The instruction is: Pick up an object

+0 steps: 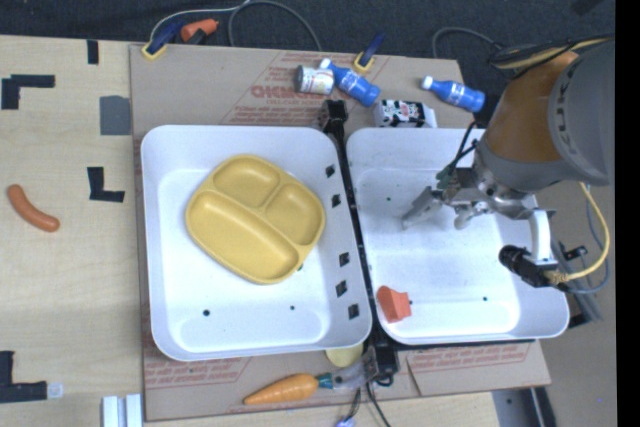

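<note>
The grey arm [560, 130] is reaching in from the right, its orange band showing above the wrist, and its gripper [440, 207] is hanging over the middle of the right bin [500, 325]. The fingers [420, 210] are spreading wide apart, pointing toward the divider between the bins, and nothing is sitting between them. A small orange block [393, 304] is lying in the near left corner of that same bin, well apart from the fingers. In the left bin [170, 315] a yellow divided plate [255, 217] is resting flat. Outside the bins, a toy carrot [282, 390] is lying on the bench [60, 315] at the front, a toy sausage [33, 208] far left, and two blue bottles [358, 86] [455, 94] behind the bins.
</note>
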`<state>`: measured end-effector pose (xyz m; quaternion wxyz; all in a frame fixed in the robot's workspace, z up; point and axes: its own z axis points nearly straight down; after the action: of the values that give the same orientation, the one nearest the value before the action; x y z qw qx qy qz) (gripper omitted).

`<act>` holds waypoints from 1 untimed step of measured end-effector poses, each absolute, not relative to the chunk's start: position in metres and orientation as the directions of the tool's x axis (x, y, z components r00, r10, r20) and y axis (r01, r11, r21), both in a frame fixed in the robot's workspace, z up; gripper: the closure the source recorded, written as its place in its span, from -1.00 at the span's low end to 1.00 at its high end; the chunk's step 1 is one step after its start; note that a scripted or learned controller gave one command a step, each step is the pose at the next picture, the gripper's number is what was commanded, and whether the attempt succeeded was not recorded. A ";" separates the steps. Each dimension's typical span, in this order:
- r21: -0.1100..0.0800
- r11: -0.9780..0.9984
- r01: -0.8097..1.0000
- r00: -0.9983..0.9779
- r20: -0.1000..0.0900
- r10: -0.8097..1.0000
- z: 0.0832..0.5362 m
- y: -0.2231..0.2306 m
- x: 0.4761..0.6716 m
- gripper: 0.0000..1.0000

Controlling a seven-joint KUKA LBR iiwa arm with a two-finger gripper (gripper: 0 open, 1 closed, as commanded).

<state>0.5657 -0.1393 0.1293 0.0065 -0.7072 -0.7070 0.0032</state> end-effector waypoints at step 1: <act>0.003 0.004 1.000 -0.004 0.000 1.000 0.084 -0.098 0.634 -1.00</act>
<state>0.6343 -0.0979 0.0840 -0.0010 -0.7057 -0.7085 -0.0012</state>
